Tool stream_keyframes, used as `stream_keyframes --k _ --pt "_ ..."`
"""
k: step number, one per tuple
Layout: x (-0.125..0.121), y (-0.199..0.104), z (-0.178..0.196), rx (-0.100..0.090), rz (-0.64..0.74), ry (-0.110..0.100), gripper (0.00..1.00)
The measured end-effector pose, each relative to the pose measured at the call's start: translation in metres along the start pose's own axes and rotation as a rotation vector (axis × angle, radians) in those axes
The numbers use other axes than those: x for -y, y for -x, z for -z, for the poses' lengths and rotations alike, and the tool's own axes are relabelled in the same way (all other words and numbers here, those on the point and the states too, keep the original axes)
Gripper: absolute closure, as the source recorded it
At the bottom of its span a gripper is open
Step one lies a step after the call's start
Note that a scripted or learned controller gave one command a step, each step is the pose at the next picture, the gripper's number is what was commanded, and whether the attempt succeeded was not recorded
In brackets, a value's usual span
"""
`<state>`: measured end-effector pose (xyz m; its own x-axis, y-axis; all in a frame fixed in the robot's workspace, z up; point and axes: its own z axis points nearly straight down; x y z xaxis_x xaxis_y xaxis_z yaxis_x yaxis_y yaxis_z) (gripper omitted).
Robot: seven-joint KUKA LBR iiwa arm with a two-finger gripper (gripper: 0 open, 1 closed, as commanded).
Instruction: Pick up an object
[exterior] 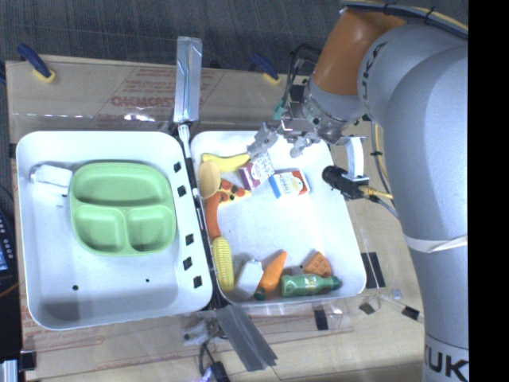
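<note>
My gripper (280, 144) hangs over the back of the right bin (338, 213), its two fingers spread open with nothing between them. Just below the fingertips lie a maroon carton (255, 173) and a red, white and blue carton (287, 184). A banana (225, 162) lies to their left against the back wall. Along the bin's left side are a tan round piece (208, 180), an orange spotted toy (231, 191), a long orange stick (213, 217) and a corn cob (223, 263). At the front lie a white block (250, 273), a carrot (273, 268), a green bottle (308, 283) and an orange wedge (318, 263).
The left bin (48, 293) holds a green divided plate (123, 207) and a small white item (52, 175) at its back left corner. A metal divider strip (188, 78) runs between the bins. The grey arm (421, 134) stands over the right side.
</note>
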<state>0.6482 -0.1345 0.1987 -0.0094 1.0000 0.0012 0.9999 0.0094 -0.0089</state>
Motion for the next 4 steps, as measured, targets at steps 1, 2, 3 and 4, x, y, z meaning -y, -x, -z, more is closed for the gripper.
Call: stream_keyframes --k 1,2,3,4 --pt "0.018 0.058 -0.101 0.002 0.032 0.017 0.00" --pt "-0.011 0.033 -0.101 0.008 0.081 0.008 0.00" --pt "-0.013 0.032 -0.092 0.008 0.085 0.014 1.00" --pt "-0.010 0.000 0.001 0.001 0.030 0.006 1.00"
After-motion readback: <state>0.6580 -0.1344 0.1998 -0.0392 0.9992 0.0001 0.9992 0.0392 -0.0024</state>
